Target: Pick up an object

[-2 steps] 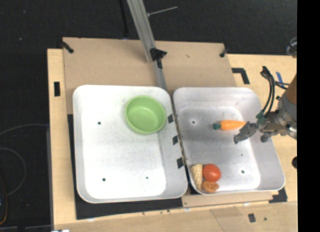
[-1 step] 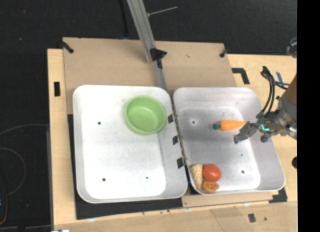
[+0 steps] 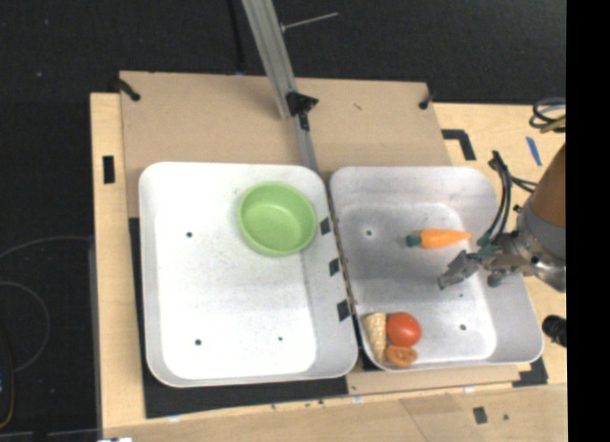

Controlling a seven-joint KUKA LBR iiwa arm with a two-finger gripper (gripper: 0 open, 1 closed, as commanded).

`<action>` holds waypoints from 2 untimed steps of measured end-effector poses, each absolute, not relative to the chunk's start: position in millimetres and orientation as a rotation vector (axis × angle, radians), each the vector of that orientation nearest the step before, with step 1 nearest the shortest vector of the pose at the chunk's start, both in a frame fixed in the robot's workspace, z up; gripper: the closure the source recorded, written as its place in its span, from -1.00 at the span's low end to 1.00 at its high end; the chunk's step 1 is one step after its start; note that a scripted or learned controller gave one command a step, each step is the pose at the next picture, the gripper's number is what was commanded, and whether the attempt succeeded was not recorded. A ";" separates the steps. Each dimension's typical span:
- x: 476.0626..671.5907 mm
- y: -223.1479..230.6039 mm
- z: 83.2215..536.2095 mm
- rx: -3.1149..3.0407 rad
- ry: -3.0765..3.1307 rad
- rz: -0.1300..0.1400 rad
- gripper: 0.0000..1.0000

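Observation:
An orange carrot [image 3: 438, 238] with a green tip lies in the right bin [image 3: 400, 202], near its middle. My gripper [image 3: 464, 267] hangs just below and to the right of the carrot, over the bin floor, with nothing visibly between its fingers. A red tomato [image 3: 404, 328], a pale corn-like piece [image 3: 376, 332] and a small orange item [image 3: 400, 356] sit together in the right bin's front left corner. A green bowl [image 3: 277, 218] rests in the left bin [image 3: 191, 278], at its back right.
A grey metal pole [image 3: 272, 45] slants up from the bench behind the bins. Cables [image 3: 503, 192] trail by the arm at the right edge. The bins stand on a brown board [image 3: 210, 116].

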State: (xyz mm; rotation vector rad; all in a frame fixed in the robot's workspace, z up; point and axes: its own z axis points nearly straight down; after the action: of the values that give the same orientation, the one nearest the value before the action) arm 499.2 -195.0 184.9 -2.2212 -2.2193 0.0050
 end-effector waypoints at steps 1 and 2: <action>493.3 -199.2 123.3 -2.220 -2.218 0.005 -1.00; 493.7 -200.7 100.5 -2.225 -2.221 0.002 -1.00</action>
State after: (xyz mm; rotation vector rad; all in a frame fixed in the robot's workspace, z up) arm 493.7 -200.7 100.5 -2.2249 -2.2213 0.0016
